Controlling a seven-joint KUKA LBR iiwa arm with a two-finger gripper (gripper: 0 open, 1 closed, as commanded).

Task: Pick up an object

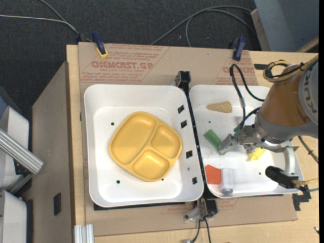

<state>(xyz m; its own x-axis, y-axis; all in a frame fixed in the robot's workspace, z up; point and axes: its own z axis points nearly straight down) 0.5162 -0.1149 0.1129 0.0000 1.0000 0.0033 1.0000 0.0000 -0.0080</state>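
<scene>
Arm (pixel 286 108) is seen entering from the right of the frame, over the right bin (pixel 253 182). End effector (pixel 226 144) is placed low in that bin, left of centre, right at the lower-right end of the green block (pixel 211 137). Contact between the two is likely but cannot be confirmed. Whether the end effector is spread or pressed together cannot be told at this angle, and no grip on the block is visible.

Green block: lying flat on the bin floor in the left half of the right bin, about mid-height. Its long axis runs diagonally, with one end pointed to the upper left of the frame and the other to the lower right, toward the end effector.

Other items in the right bin:
- tan piece (pixel 219 107), near the upper edge, well apart from the block
- yellow bit (pixel 255 155), just below the wrist, right of the end effector
- orange block (pixel 213 174), at the lower-left corner
- clear piece (pixel 228 180), just beside the orange block on its right

Left bin (pixel 96 151): one yellow tray (pixel 146 146) with three compartments is set near the centre, rotated slightly.

Both bins are seated side by side on the desk (pixel 126 59). Two blue clamps (pixel 99 43) are fixed at its upper edge.
</scene>
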